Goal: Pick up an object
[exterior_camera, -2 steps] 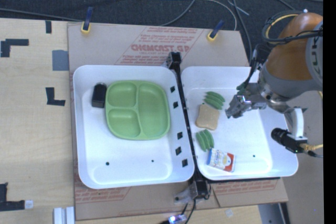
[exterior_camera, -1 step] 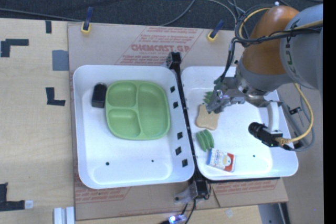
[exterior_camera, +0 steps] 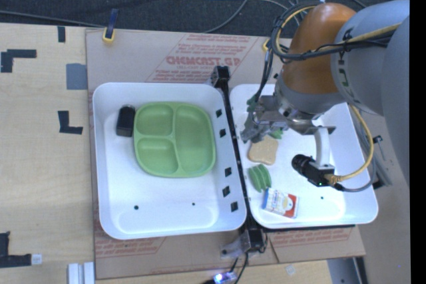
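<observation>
My gripper [exterior_camera: 255,131] hangs low over the left part of the right bin [exterior_camera: 356,206], close to the divider between the bins. Just below it lies a tan bread slice [exterior_camera: 263,153]. A green pea pod [exterior_camera: 259,177] lies in front of the bread. A small white box with red and blue print [exterior_camera: 279,202] sits nearer the front edge. A bit of green shows beside the gripper [exterior_camera: 276,134], half hidden by the wrist. I see nothing clearly held.
The left bin [exterior_camera: 113,203] holds a green divided plate [exterior_camera: 175,140] and a small black block [exterior_camera: 125,121] at the plate's left. The arm's orange band [exterior_camera: 319,43] and grey body cover the back of the right bin. A black cable fitting [exterior_camera: 309,169] hangs over its middle.
</observation>
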Robot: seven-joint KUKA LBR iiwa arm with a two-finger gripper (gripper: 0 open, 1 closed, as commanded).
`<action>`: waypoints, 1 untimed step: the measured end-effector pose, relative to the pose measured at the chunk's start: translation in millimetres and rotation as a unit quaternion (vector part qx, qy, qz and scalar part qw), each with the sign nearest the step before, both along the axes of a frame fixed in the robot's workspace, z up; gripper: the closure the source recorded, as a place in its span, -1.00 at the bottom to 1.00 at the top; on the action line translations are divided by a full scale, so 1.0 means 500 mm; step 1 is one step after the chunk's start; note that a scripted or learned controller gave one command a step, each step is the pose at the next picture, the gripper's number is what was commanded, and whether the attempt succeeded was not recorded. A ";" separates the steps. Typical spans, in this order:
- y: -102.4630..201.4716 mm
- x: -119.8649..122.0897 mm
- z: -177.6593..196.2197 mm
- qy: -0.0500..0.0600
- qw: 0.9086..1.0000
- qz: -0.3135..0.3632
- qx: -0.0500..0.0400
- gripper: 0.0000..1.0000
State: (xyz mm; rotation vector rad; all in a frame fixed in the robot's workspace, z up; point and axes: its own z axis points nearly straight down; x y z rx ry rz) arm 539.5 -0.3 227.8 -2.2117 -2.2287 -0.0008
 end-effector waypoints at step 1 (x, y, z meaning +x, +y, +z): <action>0.104 0.008 0.015 0.000 1.000 0.000 0.000 1.00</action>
